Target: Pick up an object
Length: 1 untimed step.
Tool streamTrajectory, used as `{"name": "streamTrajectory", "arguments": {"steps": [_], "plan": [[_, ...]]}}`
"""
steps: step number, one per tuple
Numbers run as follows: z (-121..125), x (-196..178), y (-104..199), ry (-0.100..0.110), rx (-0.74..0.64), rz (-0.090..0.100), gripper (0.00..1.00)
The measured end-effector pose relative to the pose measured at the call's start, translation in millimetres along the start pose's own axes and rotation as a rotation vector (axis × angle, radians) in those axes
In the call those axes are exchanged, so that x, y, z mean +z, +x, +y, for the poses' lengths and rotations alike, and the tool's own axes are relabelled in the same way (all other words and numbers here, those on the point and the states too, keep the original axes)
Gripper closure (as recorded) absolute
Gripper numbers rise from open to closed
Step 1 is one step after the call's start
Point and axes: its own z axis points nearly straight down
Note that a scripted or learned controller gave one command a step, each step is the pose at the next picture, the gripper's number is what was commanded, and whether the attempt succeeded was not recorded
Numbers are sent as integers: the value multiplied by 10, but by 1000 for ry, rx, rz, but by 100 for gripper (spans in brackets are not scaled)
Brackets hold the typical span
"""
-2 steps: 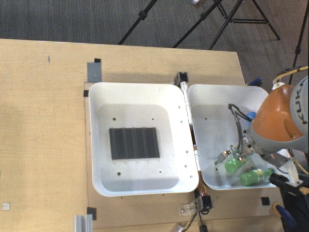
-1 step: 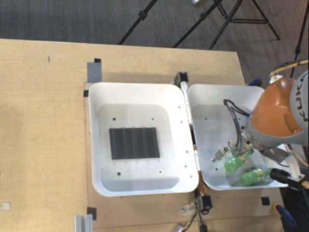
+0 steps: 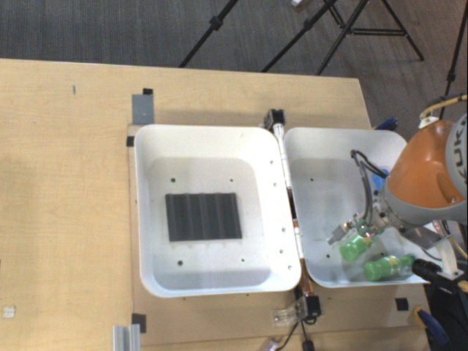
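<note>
Arm [image 3: 431, 174] cut off by the right edge, its orange band hiding the right bin's [image 3: 322, 196] far corner, tool [image 3: 358, 229] small and blurred above a green object [image 3: 354, 248], finger state unclear, second green object [image 3: 387, 268] partly hidden by dark cabling, counter [image 3: 66, 196] cropped left and bottom.

The left bin [image 3: 212, 141] has open floor all around the dark ribbed mat [image 3: 203, 216] lying flat in its middle. In the right bin [image 3: 322, 148] the far half is bare. Its near right corner is crowded: two green bottles [image 3: 373, 258] lie there, just beside the pincer [image 3: 358, 229], and the arm [image 3: 428, 178] covers that side.
</note>
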Motion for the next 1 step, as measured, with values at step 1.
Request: {"name": "streamTrajectory", "arguments": {"steps": [1], "plan": [[43, 250, 33, -6, -229, -5, 0]]}}
